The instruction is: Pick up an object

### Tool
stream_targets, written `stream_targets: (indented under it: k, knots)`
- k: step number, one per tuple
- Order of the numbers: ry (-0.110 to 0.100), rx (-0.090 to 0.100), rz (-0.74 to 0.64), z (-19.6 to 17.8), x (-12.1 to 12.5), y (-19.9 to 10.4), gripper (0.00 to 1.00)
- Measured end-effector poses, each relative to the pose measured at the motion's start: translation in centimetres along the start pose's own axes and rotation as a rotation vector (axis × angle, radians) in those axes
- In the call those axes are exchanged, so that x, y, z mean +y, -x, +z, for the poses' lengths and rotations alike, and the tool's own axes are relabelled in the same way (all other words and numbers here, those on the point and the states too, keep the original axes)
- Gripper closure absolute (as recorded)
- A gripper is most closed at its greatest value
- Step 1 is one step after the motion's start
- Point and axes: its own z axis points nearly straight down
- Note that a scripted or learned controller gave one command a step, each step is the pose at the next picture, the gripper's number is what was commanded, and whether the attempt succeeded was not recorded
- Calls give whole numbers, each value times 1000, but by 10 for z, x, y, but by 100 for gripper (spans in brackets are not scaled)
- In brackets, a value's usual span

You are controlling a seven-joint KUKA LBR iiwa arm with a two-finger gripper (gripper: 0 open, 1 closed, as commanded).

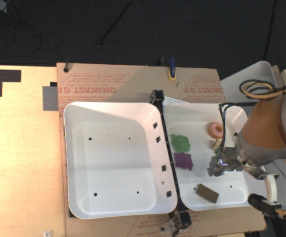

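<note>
Your gripper (218, 166) hovers low in the right bin (202, 204), near the purple object (183, 160). You cannot tell its grasp state from here.

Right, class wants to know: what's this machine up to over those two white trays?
A grey robot arm with an orange band reaches in from the right, and its gripper sits low over the right bin. That bin holds a green lump, a purple lump, a pink ring and a brown block. Nothing can be seen in its grasp. The left bin sits alongside it.
</note>
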Motion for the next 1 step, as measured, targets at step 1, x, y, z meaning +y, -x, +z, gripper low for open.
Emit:
stream_targets:
  k: [1]
  knots:
    - [-1, 1, 2, -9, 0, 1, 100]
